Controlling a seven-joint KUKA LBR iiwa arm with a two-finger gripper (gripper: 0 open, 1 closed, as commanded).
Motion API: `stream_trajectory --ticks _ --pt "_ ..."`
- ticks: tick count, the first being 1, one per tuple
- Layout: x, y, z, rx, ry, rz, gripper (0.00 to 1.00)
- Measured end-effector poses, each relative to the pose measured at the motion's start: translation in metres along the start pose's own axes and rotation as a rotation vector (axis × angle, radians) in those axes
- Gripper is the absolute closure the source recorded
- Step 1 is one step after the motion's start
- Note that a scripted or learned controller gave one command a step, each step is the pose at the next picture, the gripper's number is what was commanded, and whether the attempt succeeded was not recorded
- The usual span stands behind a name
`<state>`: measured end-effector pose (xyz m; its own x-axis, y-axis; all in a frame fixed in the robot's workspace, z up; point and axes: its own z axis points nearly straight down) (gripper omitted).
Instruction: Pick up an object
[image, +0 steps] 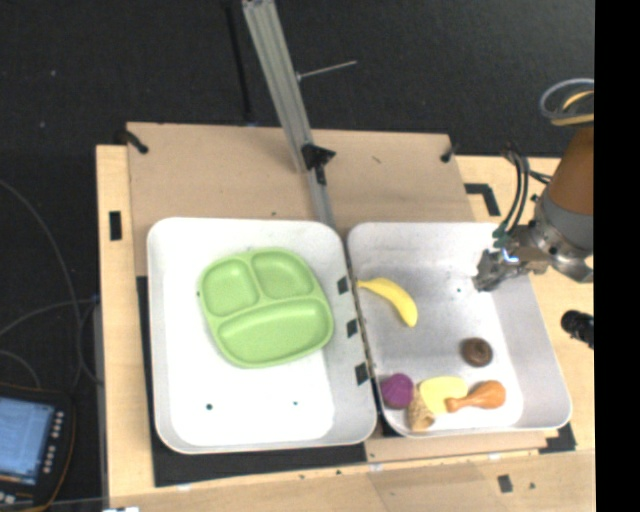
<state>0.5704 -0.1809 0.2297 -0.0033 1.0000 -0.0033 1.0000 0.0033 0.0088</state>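
Banana (390, 299) lies well apart from the gripper (490, 275) — finger state untellable — so a descent here risks bare bin (440, 250).

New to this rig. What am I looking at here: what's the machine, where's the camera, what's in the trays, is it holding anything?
One camera, fixed above the bench, looks down at a slant. The grey and orange thing at right is a robot arm; its gripper hangs over the right bin's upper right area, with nothing visibly held. That bin contains a banana, a brown round piece, a purple piece, a pale yellow piece and an orange drumstick-shaped toy. The left bin holds a green divided plate.
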Motion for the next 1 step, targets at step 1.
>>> stream_trajectory --ticks 1 --pt "-0.0018 0.0020 -0.0548 0.001 0.000 0.000 1.00"
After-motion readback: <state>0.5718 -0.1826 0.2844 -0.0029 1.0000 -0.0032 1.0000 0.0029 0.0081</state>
